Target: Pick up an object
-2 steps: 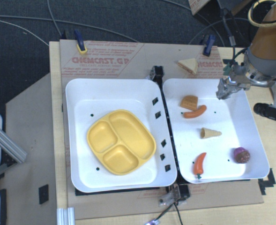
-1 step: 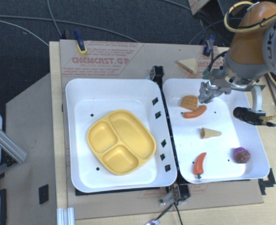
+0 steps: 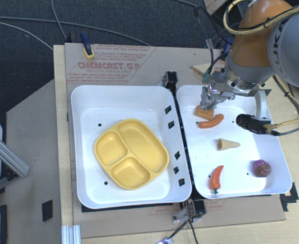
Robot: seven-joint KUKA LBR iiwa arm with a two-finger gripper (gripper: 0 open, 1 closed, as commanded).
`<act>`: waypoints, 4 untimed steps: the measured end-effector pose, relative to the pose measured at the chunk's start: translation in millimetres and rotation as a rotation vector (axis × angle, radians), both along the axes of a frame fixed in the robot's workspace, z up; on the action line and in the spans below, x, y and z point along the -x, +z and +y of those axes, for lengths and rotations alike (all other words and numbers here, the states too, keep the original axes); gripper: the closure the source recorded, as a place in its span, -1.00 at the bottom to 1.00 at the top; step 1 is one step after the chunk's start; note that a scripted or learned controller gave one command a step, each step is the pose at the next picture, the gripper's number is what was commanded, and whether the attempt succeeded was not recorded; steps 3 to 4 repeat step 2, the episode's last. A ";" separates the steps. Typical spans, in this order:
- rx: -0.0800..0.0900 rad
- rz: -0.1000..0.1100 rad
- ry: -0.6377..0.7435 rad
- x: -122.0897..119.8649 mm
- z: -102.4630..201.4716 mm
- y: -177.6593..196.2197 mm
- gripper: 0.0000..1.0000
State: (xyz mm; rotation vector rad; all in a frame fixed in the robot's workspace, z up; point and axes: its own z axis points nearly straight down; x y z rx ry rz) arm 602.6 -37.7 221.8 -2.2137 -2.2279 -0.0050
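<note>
The right bin (image 3: 276,151) holds several small items. A tan waffle piece (image 3: 204,114) lies at its far left, with an orange sausage (image 3: 211,121) just in front of it. A pale cone-shaped wedge (image 3: 228,144) lies mid-bin, a red chili pepper (image 3: 216,177) near the front, and a purple lump (image 3: 262,168) at the front right. My gripper (image 3: 208,102) hangs from the grey and orange arm, pointing down right over the waffle piece, its tip at or just above it. Nothing is visibly lifted.
The left bin (image 3: 83,136) holds a yellow divided plate (image 3: 131,153). A black clip divider (image 3: 177,131) runs between the bins. A black fitting with a yellow cable (image 3: 251,122) lies over the right bin's far side. A cardboard sheet (image 3: 113,62) lies behind the bins.
</note>
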 end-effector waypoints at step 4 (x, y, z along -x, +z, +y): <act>-0.001 0.002 0.001 18.1 124.6 11.7 1.00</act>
